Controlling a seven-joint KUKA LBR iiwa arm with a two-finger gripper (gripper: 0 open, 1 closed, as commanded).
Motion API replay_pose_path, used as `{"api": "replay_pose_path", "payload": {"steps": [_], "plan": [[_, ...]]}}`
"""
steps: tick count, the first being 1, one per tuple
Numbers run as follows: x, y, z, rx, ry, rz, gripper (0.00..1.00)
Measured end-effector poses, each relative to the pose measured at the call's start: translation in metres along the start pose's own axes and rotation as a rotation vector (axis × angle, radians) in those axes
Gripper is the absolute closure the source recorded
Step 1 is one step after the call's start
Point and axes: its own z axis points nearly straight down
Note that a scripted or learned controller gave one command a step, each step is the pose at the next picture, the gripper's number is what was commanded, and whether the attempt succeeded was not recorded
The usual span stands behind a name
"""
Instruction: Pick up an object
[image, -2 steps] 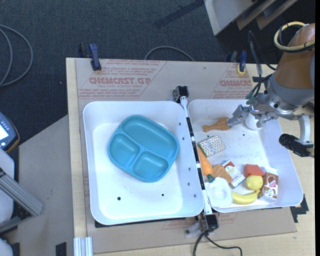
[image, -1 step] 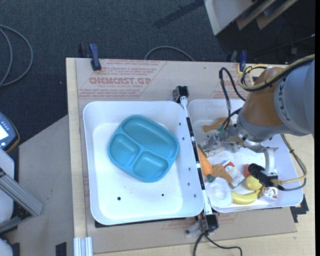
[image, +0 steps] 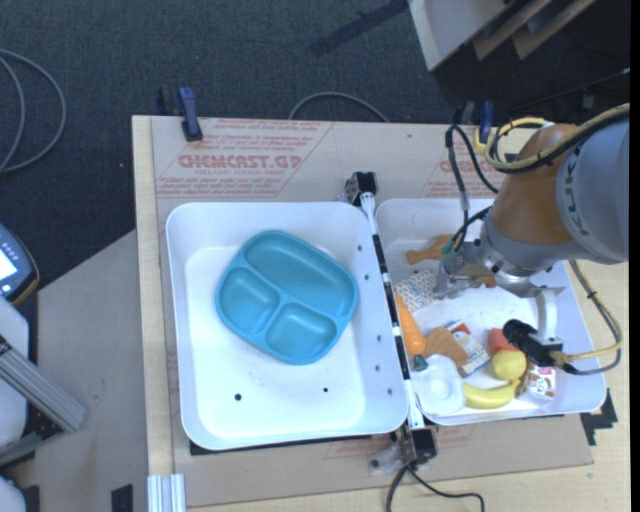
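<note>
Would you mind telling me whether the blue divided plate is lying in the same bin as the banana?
No, the blue divided plate lies in the left bin, while the banana lies in the right bin.

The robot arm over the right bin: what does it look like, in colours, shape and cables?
The thick rounded grey arm carries a wide orange band above the wrist. Below sits a pale metal wrist piece. Thin black and yellow cables loop beside it. The claw looks small and dark.

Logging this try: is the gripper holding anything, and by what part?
Cannot be told: the gripper is low in the right bin, its tips hidden.
</note>
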Motion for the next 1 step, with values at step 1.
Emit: {"api": "replay_pose_path", "payload": {"steps": [1], "plan": [[0.0002, -0.0007, 0.0012, 0.003, 0.000, 0.000, 0.00]]}}
